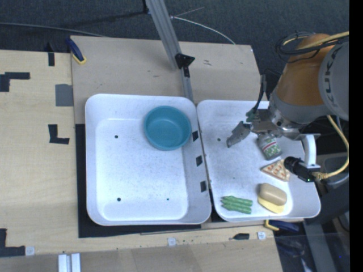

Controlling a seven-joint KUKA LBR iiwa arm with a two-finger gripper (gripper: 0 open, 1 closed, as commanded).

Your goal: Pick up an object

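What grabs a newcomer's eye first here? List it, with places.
The blue bowl stands out, sitting at the top right of the left bin. Next is the grey and orange arm reaching in from the right, its gripper over the right bin. That bin's lower right holds a small cluster: a can, a pizza slice, a yellow sponge and green beans.

Not much to read here, honestly. The only lettering I can spot is on the grey arm (pixel 334 78) at the right edge, where dark capitals run down its side, looks like "KU", cut off by the frame. The small can (pixel 270 145) has a label, but it's too blurry to make out.
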